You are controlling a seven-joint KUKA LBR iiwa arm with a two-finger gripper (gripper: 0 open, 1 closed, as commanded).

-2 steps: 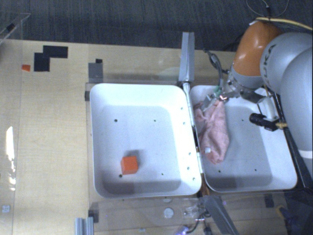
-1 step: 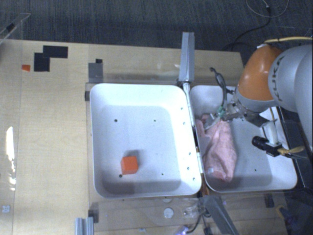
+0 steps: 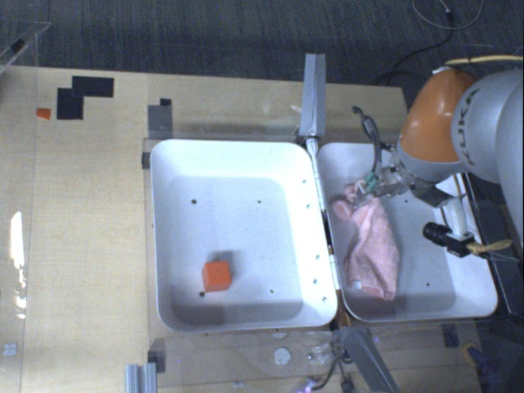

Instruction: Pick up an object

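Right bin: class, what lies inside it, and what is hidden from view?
A pink cloth lies in the right bin, with the end effector at its top end. Whatever is under the cloth is covered.

Pale wooden worktop (image 3: 82, 244) carries black tape patches (image 3: 80, 95) near its far left corner. Dark ribbed floor (image 3: 205, 19) beyond, with a thin looped cable (image 3: 446, 6).

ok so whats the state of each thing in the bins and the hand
pink cloth: crumpled, lying in the right bin, its top end at the hand
orange block: resting flat in the left bin, untouched
hand: low over the cloth's top end
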